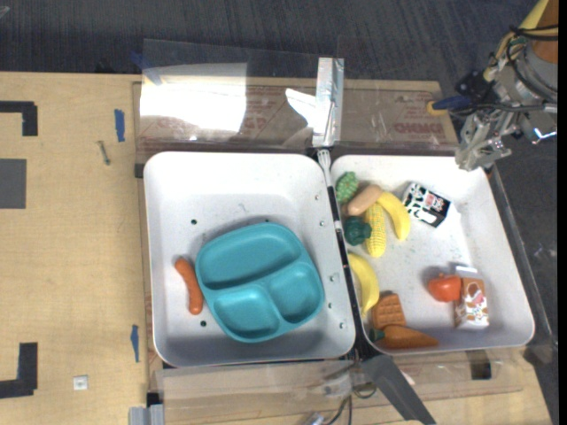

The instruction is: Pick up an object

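Gripper (479, 151) sits at the upper right, over the far right corner of the right bin (505, 237), with the arm's grey wrist and cabling above it. Fingers point down toward the bin rim; nothing visible between them. Whether they are parted or together cannot be made out at this resolution.

Left bin (168, 193) contents:
- teal divided plate (259, 280), three compartments, lying near the middle and toward the near side
- orange sausage-shaped toy (189, 285) just beside the plate's left edge, on the bin floor

Right bin contents — mostly crowded along the left wall:
- green leafy toy (345, 185) at the far left, with a tan bread-like piece (363, 198) touching it
- banana (394, 214) and an ear of corn (376, 228) side by side, just beside the tan piece
- dark green piece (357, 232) against the dividing wall
- second yellow fruit (363, 277) lower down along the same wall
- brown waffle-like piece (387, 311) and a carrot (409, 336) at the near left corner
- black-and-white small box (426, 204) lying tilted, toward the far middle, nearest of all items to the gripper but well apart from it
- red tomato-like toy (445, 287) touching a small carton (472, 303) at the near right

All objects rest on the bin floors — none lifted.
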Available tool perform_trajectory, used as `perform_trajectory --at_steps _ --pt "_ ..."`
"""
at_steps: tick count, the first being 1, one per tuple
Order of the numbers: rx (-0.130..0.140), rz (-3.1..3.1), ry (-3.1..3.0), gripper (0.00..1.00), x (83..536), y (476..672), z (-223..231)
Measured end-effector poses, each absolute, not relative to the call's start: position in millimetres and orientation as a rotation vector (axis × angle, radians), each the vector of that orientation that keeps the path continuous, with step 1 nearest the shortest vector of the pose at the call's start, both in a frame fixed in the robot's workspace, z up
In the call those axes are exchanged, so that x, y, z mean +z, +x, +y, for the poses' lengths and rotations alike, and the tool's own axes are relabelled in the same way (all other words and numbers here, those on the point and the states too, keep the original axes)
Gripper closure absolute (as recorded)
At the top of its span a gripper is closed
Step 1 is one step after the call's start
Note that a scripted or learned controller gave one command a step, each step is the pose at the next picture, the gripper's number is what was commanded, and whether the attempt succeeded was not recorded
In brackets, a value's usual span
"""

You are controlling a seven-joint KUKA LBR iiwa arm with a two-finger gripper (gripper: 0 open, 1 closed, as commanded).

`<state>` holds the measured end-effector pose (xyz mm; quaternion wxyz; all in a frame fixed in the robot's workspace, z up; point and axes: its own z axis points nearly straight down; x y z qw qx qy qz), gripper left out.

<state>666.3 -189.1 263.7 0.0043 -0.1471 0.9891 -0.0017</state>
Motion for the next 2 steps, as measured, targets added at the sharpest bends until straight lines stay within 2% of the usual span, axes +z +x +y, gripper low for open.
perform_trajectory --at_steps 1,2 --pt "0.007 3.075 -0.656 1.0 168 666.4 -188" --pt "-0.006 2.891 -1.203 1.0 194 668.9 -223"
